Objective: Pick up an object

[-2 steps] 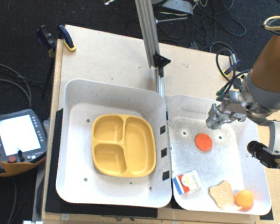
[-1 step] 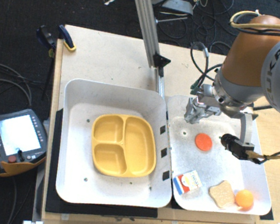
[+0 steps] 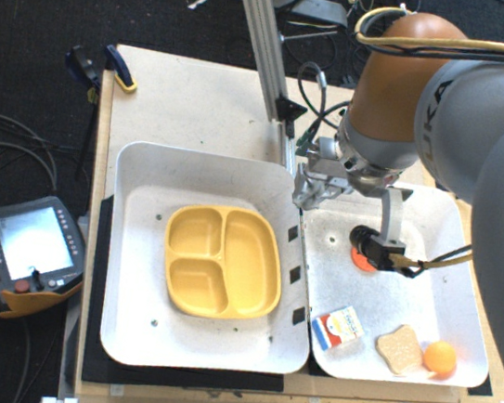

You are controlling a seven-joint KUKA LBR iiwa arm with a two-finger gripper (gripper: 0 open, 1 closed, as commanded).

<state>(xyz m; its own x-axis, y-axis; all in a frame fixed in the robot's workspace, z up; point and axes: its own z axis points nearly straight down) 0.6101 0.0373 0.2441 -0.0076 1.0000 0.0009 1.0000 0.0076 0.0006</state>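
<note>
A tan bread slice [image 3: 401, 349] lies in the right white bin [image 3: 438, 304]. The gripper [image 3: 310, 193] hangs at the bin's left edge; I cannot tell if it is open or closed.

pretty even overhead light, mild glare on the white bins [image 3: 143, 180], soft shadows, arm [image 3: 489, 119] kinda blurry up close

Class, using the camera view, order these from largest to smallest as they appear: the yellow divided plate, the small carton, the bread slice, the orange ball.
1. yellow divided plate, by far the largest.
2. small carton and bread slice: they look about alike, so unranked.
3. orange ball, the smallest.
</note>
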